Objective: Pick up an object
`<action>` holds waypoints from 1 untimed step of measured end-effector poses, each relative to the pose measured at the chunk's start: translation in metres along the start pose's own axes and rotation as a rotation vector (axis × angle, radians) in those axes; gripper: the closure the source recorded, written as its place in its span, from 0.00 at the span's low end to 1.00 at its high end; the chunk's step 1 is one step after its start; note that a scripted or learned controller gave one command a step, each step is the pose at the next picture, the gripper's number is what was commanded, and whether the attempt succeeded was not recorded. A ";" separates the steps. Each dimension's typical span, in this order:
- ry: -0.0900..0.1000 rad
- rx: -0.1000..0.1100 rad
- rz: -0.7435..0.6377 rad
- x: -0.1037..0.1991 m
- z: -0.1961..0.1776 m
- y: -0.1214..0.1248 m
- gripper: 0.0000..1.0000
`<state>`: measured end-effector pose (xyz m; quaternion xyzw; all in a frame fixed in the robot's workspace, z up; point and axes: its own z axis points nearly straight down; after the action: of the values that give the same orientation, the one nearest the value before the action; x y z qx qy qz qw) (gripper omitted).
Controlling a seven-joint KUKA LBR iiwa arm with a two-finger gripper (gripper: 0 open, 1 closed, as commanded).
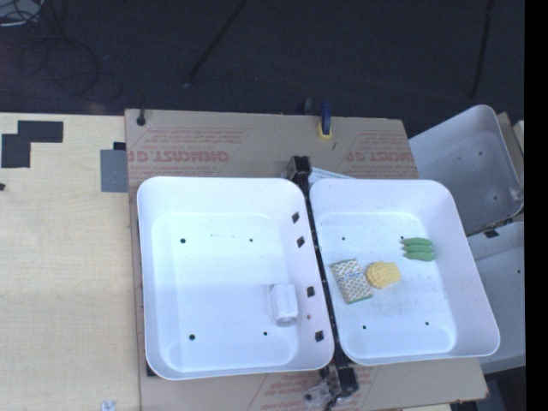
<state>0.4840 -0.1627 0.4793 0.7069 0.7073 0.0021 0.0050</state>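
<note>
A yellow corn (383, 274), green pods (419, 248) and a patterned packet (352, 280) lie apart in the right bin (402, 324), and a white cup (284, 303) lies in the left bin (214, 272). All look free to pick. The state of the claw I cannot tell.

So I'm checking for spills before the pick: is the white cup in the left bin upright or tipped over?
Tipped over. The white cup lies on its side on the left bin floor, near the right wall; its long side shows rather than a round mouth.
</note>
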 end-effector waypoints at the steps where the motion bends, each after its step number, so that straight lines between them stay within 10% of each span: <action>1: 0.003 0.013 -0.007 0.002 -0.003 0.002 1.00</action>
<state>0.4856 -0.1605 0.4824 0.7046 0.7096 -0.0015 -0.0007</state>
